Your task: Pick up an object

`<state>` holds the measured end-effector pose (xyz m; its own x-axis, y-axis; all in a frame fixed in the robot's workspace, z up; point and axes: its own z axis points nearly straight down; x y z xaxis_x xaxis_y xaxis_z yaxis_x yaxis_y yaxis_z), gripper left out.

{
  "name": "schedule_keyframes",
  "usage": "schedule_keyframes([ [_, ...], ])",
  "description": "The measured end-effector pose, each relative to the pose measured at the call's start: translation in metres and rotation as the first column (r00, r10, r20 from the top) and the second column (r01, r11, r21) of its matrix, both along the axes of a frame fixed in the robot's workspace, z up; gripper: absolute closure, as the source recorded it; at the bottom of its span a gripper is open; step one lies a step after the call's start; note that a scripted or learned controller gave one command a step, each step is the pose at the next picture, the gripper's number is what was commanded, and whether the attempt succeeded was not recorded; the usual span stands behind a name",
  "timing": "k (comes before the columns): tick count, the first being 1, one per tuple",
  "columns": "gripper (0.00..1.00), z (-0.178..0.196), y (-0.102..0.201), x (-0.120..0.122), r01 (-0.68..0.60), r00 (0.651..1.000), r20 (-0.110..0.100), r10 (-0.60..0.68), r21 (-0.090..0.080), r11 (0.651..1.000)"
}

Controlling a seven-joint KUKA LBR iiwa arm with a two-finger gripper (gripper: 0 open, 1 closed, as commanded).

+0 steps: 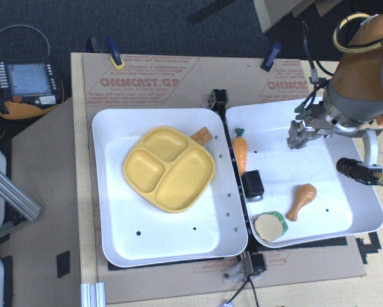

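The right bin [344,226] holds an orange carrot [240,153] with a green top at its left wall, a black block [252,185] just below the carrot, a tan chicken drumstick [301,200] near the middle, and a round beige and green slice [270,226] at the front left corner. My gripper [298,135] hangs over the back middle of the right bin, up and right of the carrot and well above the drumstick. Nothing shows between its fingers.
The left bin [114,222] holds a yellow divided plate [169,169] with a small brown block [202,135] at the plate's back right edge. A black clamp [218,98] sits between the bins at the back. The arm's body [360,69] covers the right bin's back right corner.
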<state>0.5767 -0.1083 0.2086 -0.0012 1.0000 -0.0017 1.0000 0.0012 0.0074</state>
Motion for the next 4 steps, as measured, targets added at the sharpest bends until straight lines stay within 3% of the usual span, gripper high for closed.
schedule_keyframes([
  [1,1.00,0.017,0.000,0.001,0.001,1.000,-0.003,-0.001,0.000,1.000],
  [3,1.00,0.007,0.094,0.029,-0.005,1.000,-0.006,0.005,0.003,1.000],
  [4,1.00,0.020,0.143,0.045,-0.004,1.000,-0.004,0.004,0.003,1.000],
])
